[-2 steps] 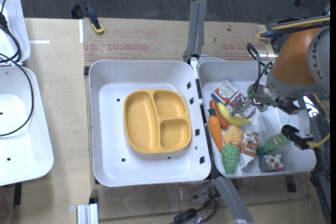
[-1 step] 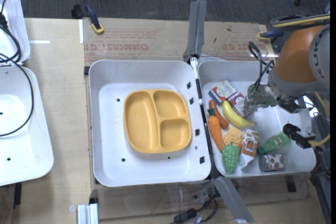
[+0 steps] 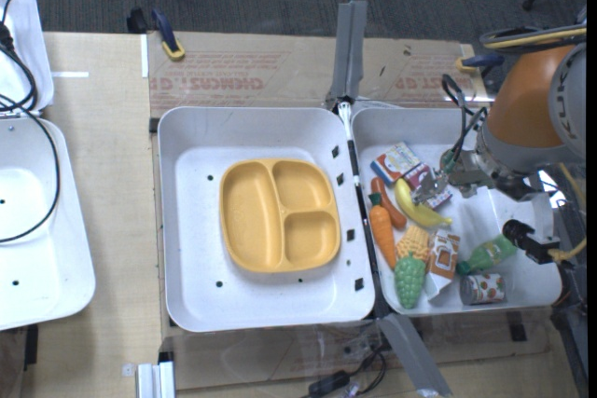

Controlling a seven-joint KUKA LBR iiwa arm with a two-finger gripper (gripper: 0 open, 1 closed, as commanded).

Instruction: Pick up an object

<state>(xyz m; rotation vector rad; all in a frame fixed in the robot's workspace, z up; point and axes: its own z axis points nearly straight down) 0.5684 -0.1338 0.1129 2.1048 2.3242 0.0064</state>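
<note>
Nearest candidate is the banana (image 3: 419,208), in the right bin (image 3: 522,294), lying at a slant over the pile of toy food. It reads as hollow plastic: light, stiff, smooth skin, likely slippery. Best hold is across the mid-body, narrow axis, where the curve is shallowest; the ends taper and would squirt out.

Touching it: carrot (image 3: 382,236) to its left, corn cob (image 3: 413,243) below, a small carton (image 3: 398,161) above. Tight packing, so a finger may land on a neighbour. Further out: green grapes (image 3: 409,281), green bottle (image 3: 490,253), can (image 3: 482,288). The can is the heavier, rounder pick, so skip it.

The tool (image 3: 437,188) is low at the banana's upper end, against clutter; can't tell if it's apart or together, and nothing is visibly clamped.

The left bin (image 3: 187,228) holds a yellow divided tray (image 3: 278,213). Both bins sit on the surface (image 3: 103,89).
</note>
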